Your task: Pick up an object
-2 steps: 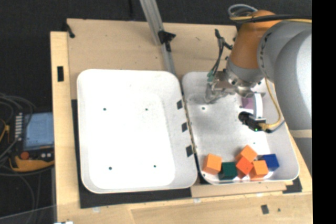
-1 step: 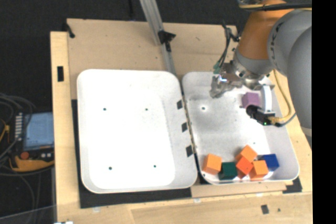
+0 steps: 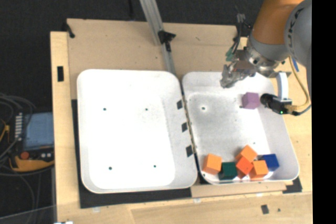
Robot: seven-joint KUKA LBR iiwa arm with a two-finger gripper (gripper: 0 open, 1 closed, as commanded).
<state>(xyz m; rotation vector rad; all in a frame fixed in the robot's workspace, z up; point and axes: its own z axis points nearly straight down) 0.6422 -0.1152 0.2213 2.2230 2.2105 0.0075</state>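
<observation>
Six blocks in right bin (image 3: 210,113): purple block (image 3: 251,100) alone, rest clustered at near edge (image 3: 242,163). Gripper (image 3: 230,80) hovers near far wall, w/ nothing visibly held; can't tell open/shut. Risk: descends onto bare floor, misses purple.

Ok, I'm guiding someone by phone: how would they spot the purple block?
Look in the right bin, on its far half, near the right wall. The purple block sits there alone, just below the gripper. Every other block is crowded at the near edge, and none of them is purple.
</observation>
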